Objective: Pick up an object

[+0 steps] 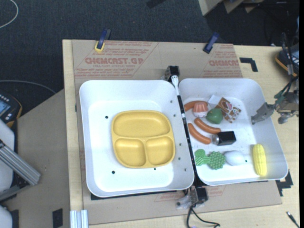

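Two shallow white bins are sitting side by side on the bench. A yellow divided plate (142,138) is lying in the left bin (92,127), while toy foods are crowding the right bin (251,91): two orange sausages (203,129), a green pepper (214,116), a pink-topped piece (200,109), a patterned packet (228,109), a black block (226,137), broccoli (210,159), a white egg (234,158) and a corn cob (259,159) near the right wall. At the right bin's edge the gripper (266,112) is hanging beside the rim, apart from every item, nothing showing between its fingers; whether they are spread or closed cannot be told.
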Motion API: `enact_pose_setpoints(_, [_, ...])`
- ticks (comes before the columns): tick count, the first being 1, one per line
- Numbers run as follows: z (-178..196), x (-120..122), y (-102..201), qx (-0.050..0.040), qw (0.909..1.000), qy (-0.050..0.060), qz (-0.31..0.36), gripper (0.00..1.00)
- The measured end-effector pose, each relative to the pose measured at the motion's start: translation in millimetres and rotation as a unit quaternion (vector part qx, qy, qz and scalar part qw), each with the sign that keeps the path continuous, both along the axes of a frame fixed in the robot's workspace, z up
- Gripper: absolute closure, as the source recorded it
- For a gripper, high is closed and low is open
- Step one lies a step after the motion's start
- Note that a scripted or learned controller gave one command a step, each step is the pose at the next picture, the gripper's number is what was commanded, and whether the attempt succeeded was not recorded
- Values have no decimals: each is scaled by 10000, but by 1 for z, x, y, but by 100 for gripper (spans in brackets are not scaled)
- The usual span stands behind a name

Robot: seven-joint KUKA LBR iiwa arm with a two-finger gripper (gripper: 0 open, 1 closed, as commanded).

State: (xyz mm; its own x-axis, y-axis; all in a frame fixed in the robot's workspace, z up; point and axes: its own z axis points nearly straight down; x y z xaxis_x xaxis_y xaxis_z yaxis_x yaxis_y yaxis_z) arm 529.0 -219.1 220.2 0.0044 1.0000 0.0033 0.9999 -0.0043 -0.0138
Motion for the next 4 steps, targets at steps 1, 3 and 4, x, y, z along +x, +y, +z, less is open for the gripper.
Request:
enact_pose_setpoints(1, [8,3,1,-20,10000,-70,22,0])
enact_pose_setpoints(3, [-84,9,10,0,10000,-37,23,0])
enact_pose_setpoints(4, [-115,13,7,-55,9999,-148,25,0])
